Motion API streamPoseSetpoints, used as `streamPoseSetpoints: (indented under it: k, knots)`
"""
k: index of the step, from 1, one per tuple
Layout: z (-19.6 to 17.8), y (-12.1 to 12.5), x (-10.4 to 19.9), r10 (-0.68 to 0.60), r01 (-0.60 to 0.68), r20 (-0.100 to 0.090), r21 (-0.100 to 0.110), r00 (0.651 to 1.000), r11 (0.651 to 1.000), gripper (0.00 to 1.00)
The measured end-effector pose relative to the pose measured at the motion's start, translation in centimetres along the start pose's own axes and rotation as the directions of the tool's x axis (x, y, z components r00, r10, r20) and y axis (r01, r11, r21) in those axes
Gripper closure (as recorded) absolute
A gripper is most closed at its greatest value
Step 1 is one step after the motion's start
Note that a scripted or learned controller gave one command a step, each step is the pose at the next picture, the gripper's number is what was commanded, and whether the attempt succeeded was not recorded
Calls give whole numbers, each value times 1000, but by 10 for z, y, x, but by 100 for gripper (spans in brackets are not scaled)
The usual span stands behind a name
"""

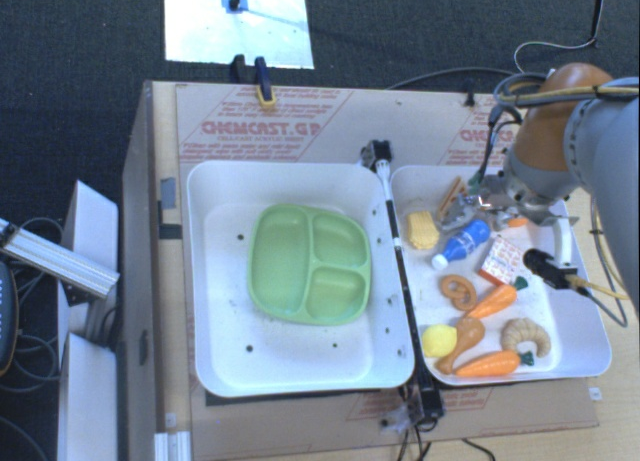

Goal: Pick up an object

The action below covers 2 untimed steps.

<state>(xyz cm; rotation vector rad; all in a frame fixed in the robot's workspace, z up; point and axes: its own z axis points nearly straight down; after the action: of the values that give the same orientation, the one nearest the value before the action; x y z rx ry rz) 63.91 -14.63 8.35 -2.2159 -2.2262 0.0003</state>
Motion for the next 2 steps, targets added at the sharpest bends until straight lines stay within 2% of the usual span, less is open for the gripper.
streamPoseSetpoints:
  k: [1,2]
  knots:
    - [-2,31,46,0,0,0,-4,1000,1000,0]
    - [-13,32,45,-3,3,2,-7,1000,1000,100]
